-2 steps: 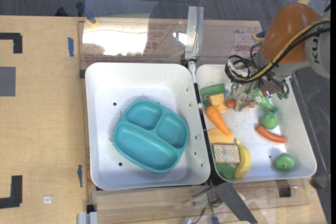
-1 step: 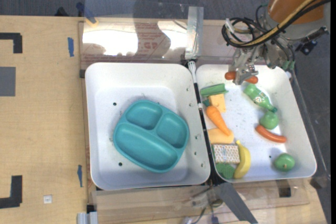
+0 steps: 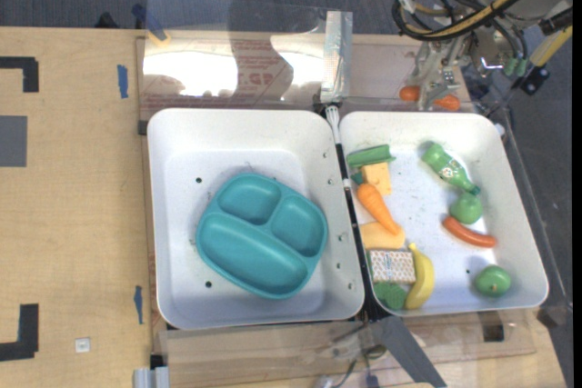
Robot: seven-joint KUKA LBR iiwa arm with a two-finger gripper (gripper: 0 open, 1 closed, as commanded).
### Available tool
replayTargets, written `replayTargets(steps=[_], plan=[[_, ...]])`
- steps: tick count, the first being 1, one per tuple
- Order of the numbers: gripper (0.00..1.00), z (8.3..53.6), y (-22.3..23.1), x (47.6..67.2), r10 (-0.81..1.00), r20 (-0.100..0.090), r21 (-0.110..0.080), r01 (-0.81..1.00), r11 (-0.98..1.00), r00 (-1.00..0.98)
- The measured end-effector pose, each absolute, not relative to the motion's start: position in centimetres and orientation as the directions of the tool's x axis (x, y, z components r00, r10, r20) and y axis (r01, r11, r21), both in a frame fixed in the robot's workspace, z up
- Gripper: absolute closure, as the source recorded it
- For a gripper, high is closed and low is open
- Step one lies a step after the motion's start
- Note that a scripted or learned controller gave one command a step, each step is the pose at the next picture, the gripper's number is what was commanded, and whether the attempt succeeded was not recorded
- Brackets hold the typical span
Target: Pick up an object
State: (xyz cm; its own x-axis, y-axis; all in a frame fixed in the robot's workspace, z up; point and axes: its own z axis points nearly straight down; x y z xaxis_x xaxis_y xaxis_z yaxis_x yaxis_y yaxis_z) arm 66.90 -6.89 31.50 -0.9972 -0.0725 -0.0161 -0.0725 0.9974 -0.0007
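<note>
Gripper (image 3: 438,86) seen poised beyond far edge of right bin (image 3: 523,195); grip state could not be told. Green bottle (image 3: 447,166) lay nearest, by far edge. Straight descent over it advised.

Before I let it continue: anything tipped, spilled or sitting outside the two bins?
Yes: a small orange item lies on the bench beyond the right white bin's far rim, below the gripper. The teal divided plate sits flat in the left bin.
</note>
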Motion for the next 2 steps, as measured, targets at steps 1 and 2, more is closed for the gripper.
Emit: replayTargets(steps=[1,2], plan=[[1.0,31.9,-8.9,66.8,0.056,-0.011,0.0,0.056,0.998,-0.998],[1.0,26.5,-8.6,63.9,-0.177,-0.002,0.0,-0.177,0.984,-0.984]])
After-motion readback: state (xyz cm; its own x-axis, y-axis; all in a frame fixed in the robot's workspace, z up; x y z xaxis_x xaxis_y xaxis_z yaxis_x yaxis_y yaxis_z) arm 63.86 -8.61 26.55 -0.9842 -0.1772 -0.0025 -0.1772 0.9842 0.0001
